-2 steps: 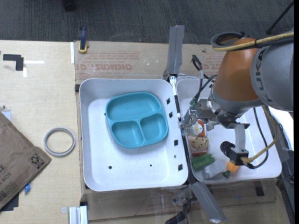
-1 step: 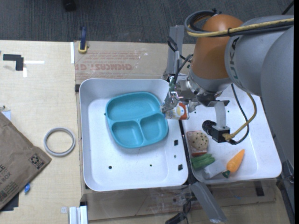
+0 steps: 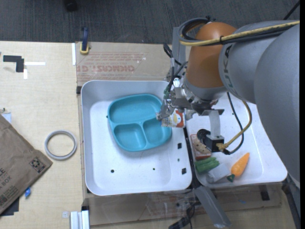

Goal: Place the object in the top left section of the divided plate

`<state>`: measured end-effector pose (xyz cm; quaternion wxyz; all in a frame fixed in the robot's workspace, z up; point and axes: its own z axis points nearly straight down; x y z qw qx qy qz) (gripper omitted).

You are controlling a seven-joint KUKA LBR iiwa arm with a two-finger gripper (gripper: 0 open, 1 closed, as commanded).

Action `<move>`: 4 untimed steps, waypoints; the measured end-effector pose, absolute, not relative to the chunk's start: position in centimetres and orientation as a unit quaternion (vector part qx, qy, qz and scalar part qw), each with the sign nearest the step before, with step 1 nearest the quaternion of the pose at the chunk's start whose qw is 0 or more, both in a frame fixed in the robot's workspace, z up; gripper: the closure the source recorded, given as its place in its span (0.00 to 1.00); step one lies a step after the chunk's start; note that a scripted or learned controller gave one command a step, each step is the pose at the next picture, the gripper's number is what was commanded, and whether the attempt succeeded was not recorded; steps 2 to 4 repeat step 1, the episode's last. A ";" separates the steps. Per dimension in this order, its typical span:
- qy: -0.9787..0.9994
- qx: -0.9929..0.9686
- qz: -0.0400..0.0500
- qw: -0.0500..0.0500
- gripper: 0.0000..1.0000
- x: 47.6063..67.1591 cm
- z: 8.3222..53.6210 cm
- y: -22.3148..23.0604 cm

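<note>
Two shallow white bins sit side by side. The left bin (image 3: 95,173), at frame centre, holds one blue divided plate (image 3: 139,121) with three sections: one large section across the top and two smaller ones below. All three sections are bare.

The gripper (image 3: 170,112) is positioned at the plate's right edge, near the wall shared by the two bins. One small object (image 3: 177,119), white with red-orange markings, sits at the fingertips, over the plate's right rim. The fingers appear closed on this object, though the wrist hides much of the contact.

The right bin (image 3: 267,142), partly covered by the arm (image 3: 248,56), holds four visible items: one orange carrot (image 3: 240,164) at lower right, one green vegetable piece (image 3: 207,165) beside it, one red-and-tan packet (image 3: 201,146) above the green piece, and one greyish item (image 3: 220,174) at the bin's lower edge.

On the bench, at frame left, lie one grey ring (image 3: 60,144) and one brown cardboard piece (image 3: 16,168).
</note>
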<state>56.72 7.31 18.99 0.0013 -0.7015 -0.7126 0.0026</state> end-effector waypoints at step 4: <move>-0.712 -0.702 0.002 0.001 0.00 56.7 19.0 7.3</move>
